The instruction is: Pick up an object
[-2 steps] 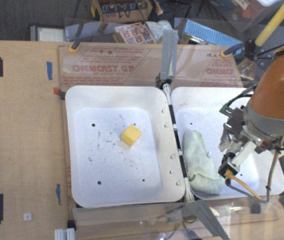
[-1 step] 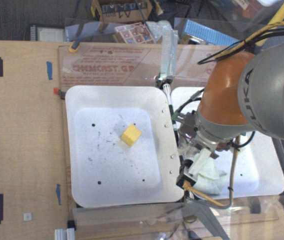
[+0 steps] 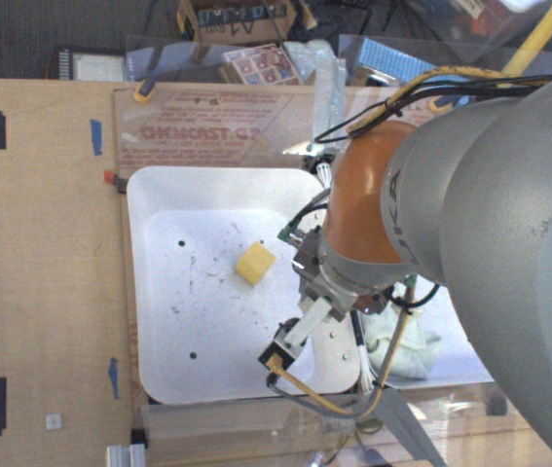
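Observation:
A small yellow block (image 3: 255, 263) lies near the middle of the left white bin (image 3: 159, 290), tilted slightly. My gripper (image 3: 346, 315) hangs below the orange-banded wrist (image 3: 358, 212), over the seam between the two bins, to the right of the block and a little nearer the front. It is apart from the block and mostly hidden by the wrist. A pale crumpled cloth-like thing (image 3: 414, 350) lies in the right bin just right of the gripper.
The grey arm covers most of the right bin (image 3: 456, 363). The left bin floor has dark specks and small holes. A wooden bench surface (image 3: 42, 261) lies to the left. Boxes and clutter (image 3: 246, 27) stand behind the bins.

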Controlling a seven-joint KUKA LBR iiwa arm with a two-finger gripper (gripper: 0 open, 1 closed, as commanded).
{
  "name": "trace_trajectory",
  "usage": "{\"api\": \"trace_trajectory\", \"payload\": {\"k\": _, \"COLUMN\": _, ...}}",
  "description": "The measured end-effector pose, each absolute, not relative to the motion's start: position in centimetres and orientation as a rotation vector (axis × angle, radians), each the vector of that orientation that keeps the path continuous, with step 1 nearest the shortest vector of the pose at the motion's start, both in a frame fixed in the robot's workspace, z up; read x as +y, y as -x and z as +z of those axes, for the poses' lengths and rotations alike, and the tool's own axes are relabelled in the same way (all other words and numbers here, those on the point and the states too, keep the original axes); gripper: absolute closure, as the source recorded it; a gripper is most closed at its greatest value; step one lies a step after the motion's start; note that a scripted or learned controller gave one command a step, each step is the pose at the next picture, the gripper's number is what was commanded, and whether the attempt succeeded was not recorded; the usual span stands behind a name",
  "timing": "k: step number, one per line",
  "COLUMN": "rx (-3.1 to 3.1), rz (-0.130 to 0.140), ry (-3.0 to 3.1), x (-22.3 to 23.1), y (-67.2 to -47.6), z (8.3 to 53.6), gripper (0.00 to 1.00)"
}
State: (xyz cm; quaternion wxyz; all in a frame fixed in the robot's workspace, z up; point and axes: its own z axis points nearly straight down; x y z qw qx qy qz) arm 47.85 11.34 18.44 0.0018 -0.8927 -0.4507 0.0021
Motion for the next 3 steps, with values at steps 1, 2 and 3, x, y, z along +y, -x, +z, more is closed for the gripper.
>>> {"api": "trace_trajectory", "payload": {"k": 1, "rx": -1.434, "rz": 0.002, "ry": 2.794, "x": 14.6, "y": -54.4, "z": 20.5, "gripper": 1.00}}
{"api": "trace_trajectory", "payload": {"k": 2, "rx": -1.437, "rz": 0.001, "ry": 2.793, "x": 14.7, "y": -54.4, "z": 21.5, "gripper": 1.00}}
{"api": "trace_trajectory", "payload": {"k": 3, "rx": -1.524, "rz": 0.000, "ry": 2.747, "x": 19.4, "y": -56.0, "z": 24.3, "gripper": 1.00}}
